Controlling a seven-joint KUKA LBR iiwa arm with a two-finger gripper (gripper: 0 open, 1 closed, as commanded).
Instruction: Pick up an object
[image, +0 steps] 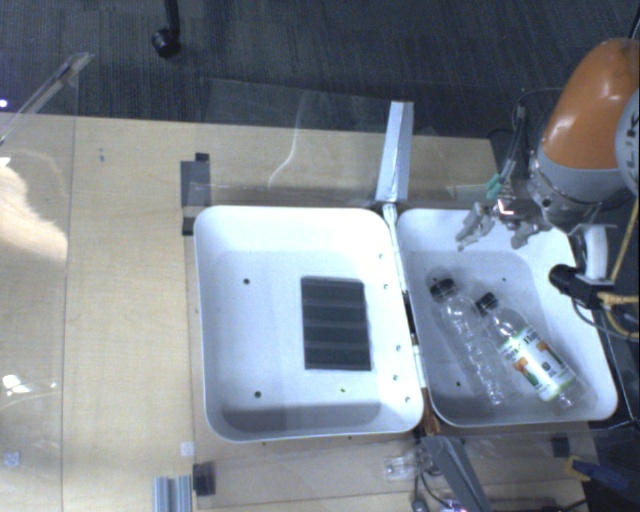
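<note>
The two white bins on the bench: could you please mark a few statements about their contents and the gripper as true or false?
1. Two clear plastic bottles with black caps lie in the right white bin. True: one has a white and orange label, the other is bare.
2. A dark ribbed rectangular block lies in the left white bin. True.
3. The bottles stand upright. False: both lie on their sides.
4. The two-finger gripper holds the labelled bottle. False: it hangs over the right bin's far end, apart from both bottles, nothing between its fingers.
5. The dark block shares a bin with the bottles. False: it lies alone in the left bin.
</note>
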